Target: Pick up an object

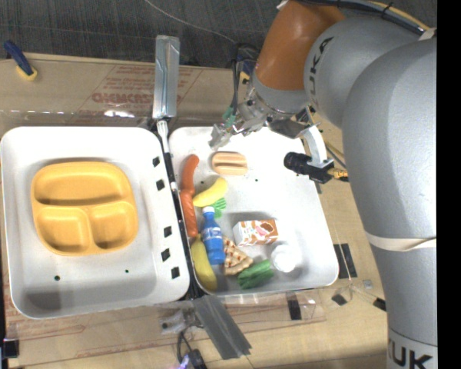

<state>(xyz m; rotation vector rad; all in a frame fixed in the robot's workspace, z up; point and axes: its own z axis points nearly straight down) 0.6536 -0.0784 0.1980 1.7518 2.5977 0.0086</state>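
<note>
The right bin (pixel 311 206) holds a heap of toy food. A hot dog in a bun (pixel 229 162) lies near its far edge. Left of it are two red sausages (pixel 188 172), a yellow piece with green leaves (pixel 210 193) and a blue bottle (pixel 212 237). Toward the front lie a small red-and-white carton (pixel 256 231), a white round lid (pixel 283 258), a waffle-like slice (pixel 233 257), a green piece (pixel 255 274) and a yellow fruit (pixel 203 266). My gripper (pixel 229 131) hangs at the bin's far rim, just above and behind the hot dog, with nothing seen in it.
The left bin (pixel 15 167) holds a yellow divided tray (pixel 83 204). A black divider with clips (pixel 167 206) runs between the bins. The grey arm's bulk (pixel 384 129) covers the right side, and a black knob (pixel 303 164) sticks out over the right bin.
</note>
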